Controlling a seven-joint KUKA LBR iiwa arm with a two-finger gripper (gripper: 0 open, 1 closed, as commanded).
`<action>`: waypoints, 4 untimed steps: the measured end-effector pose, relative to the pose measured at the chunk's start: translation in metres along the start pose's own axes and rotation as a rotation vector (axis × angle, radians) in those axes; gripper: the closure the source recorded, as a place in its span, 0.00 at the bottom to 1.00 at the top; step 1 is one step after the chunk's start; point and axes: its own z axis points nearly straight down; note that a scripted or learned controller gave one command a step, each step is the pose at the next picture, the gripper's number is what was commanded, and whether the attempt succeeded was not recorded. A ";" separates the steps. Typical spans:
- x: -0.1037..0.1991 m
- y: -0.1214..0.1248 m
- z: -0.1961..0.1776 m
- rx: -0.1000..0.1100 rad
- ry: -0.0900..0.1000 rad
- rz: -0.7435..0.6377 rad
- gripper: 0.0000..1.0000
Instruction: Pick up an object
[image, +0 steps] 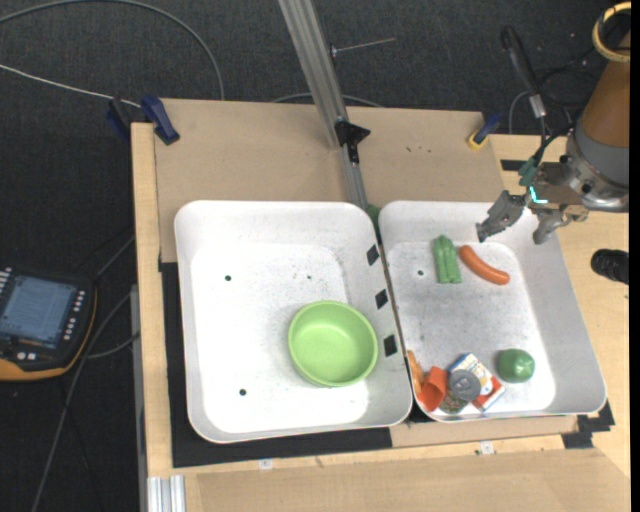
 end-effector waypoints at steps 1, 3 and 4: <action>0.000 0.000 0.000 0.000 0.000 0.000 0.00; 0.004 0.002 0.123 0.006 0.001 0.000 0.00; 0.007 0.009 0.181 0.004 0.001 0.000 0.00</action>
